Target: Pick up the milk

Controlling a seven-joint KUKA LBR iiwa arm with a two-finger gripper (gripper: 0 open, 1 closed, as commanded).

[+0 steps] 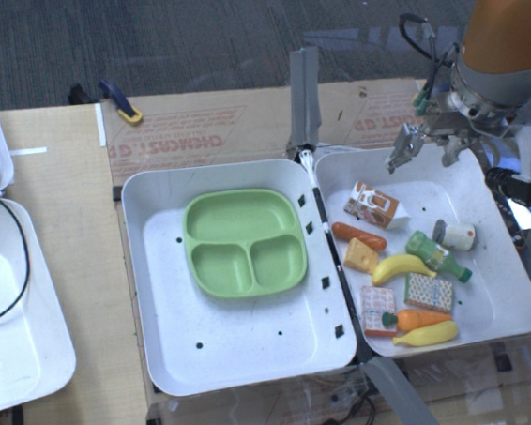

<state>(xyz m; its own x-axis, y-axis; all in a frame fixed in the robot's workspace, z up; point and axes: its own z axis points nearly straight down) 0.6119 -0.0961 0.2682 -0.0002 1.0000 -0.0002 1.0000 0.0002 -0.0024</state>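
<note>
Yellow corn (427,334) lies nearest; milk carton (374,205) lies flat, long axis slanting upper-left to lower-right; gripper (426,147) open, empty

Divided plate (245,241) in left bin (151,294), milk carton (374,206) in right bin (502,309), behind sausage (359,236)

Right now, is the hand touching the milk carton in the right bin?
Apart. The camera view shows the hand raised near the bin's far edge, with bare white bin floor between it and the milk carton, which lies on its side.
</note>
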